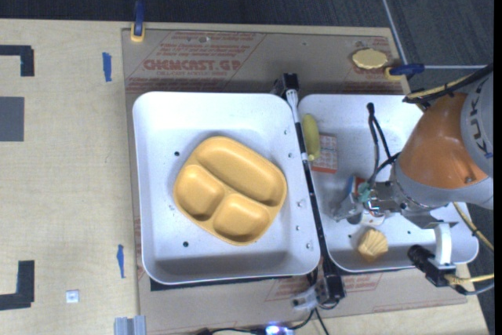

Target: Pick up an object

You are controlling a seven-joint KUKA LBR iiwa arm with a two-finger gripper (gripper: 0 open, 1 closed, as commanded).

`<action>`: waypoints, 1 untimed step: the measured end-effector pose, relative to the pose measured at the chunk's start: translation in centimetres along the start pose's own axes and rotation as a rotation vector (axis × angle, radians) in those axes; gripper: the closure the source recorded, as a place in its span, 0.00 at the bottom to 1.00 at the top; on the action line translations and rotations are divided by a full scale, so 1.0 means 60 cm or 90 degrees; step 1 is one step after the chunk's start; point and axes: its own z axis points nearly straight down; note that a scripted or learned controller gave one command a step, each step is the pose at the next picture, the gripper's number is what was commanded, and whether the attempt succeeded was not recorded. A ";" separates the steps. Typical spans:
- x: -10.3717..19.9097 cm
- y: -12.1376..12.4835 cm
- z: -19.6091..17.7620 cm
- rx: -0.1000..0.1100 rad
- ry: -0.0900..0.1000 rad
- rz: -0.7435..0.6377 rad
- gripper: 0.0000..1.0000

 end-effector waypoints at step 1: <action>0.000 0.000 0.000 0.000 0.000 0.000 0.00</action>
